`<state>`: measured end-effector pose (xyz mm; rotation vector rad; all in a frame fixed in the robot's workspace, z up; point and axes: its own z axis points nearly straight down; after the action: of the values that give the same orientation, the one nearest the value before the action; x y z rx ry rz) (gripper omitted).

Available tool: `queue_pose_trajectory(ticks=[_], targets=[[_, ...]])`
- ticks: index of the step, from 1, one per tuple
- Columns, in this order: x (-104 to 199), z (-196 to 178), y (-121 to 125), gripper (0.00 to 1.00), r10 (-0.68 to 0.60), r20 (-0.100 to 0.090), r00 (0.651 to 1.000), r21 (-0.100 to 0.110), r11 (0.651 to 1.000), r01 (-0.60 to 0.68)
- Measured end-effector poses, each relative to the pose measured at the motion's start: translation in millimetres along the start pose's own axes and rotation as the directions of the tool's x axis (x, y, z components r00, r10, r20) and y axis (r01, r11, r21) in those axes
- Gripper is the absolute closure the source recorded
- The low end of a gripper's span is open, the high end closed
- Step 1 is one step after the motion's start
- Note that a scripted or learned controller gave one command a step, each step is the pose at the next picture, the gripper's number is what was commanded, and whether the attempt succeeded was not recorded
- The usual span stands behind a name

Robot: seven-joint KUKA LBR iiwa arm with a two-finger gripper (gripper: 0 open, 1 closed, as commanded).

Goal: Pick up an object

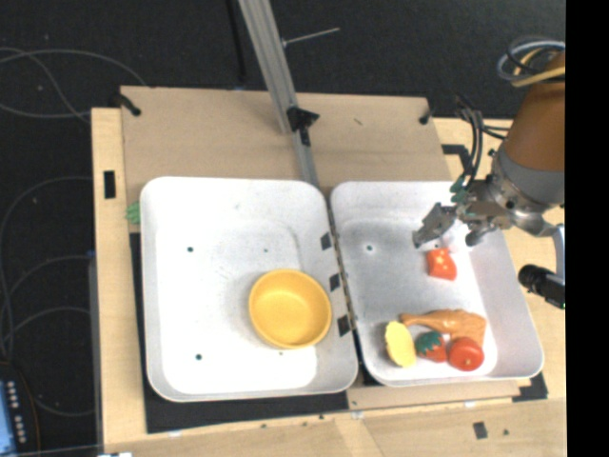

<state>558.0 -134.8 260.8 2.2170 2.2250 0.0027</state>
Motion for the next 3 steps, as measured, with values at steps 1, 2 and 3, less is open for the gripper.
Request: queue_pose_trajectory(ticks=[1,2,3], targets=[[0,0,0,0.0,0.001,0.0,1.0,0.0,1.0,-0.001],[4,46,5,0.0,0.006,0.003,1.0,0.005,1.0,-0.006],[10,104,9,0.0,0.007,0.003,1.0,0.006,1.0,-0.007]])
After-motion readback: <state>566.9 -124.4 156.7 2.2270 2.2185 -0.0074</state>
